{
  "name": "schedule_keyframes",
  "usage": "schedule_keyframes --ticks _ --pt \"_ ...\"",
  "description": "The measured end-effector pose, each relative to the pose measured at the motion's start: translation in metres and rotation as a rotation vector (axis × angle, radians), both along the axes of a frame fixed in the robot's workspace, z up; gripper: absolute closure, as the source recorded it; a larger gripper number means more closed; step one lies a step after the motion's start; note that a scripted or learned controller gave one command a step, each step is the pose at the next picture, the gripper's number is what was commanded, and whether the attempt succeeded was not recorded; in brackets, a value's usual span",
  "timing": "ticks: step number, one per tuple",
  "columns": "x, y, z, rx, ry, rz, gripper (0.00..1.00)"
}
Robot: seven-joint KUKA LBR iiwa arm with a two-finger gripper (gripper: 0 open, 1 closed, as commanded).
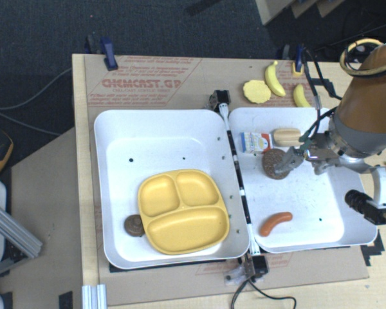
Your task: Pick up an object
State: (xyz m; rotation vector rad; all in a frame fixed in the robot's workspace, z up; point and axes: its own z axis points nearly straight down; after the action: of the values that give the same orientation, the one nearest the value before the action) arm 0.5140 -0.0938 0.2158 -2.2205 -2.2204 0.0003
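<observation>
Just at the pincer [288, 164], toward nine o'clock, a brown round patty [272, 163] is seen; its grip cannot be told.

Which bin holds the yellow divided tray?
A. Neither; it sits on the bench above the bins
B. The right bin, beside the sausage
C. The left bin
C: the yellow divided tray lies inside the left bin, while the sausage lies in the right bin.
</observation>
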Motion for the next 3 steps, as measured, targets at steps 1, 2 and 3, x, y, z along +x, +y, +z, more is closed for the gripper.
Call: schedule_keyframes --ticks 1,2,3 --pt "0.044 -0.006 -0.094 0.000 0.004 0.002 0.00" --pt "0.081 -0.016 -0.133 -0.002 -0.003 0.002 0.00" --pt "0.070 -0.014 -0.131 0.000 0.001 -0.001 0.00"
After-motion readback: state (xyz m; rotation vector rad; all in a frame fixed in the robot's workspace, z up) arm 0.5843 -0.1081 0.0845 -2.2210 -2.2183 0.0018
